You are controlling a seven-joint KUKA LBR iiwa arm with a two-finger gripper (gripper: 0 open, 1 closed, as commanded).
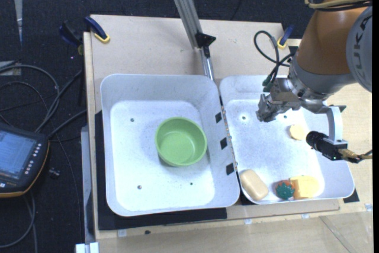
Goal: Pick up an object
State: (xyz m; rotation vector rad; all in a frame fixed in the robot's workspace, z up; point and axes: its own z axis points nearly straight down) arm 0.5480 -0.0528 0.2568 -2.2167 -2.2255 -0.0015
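The right bin (266, 145) holds a tan oval block (254, 184) near its front left, a small teal and red object (285, 189) beside a yellow block (306, 186) at the front, and a pale yellow piece (296, 132) further back. My gripper (266, 113) hangs over the back of the right bin, pointing down, left of the pale yellow piece and apart from it. A green bowl (181, 141) sits in the middle of the left bin (127, 127).
A slanted metal pole (183, 0) crosses the back of the bench and ends at the divider between the bins. Black cables (269, 47) loop near the arm's wrist. Blue and yellow clamps (95, 28) grip the bench's back corners.
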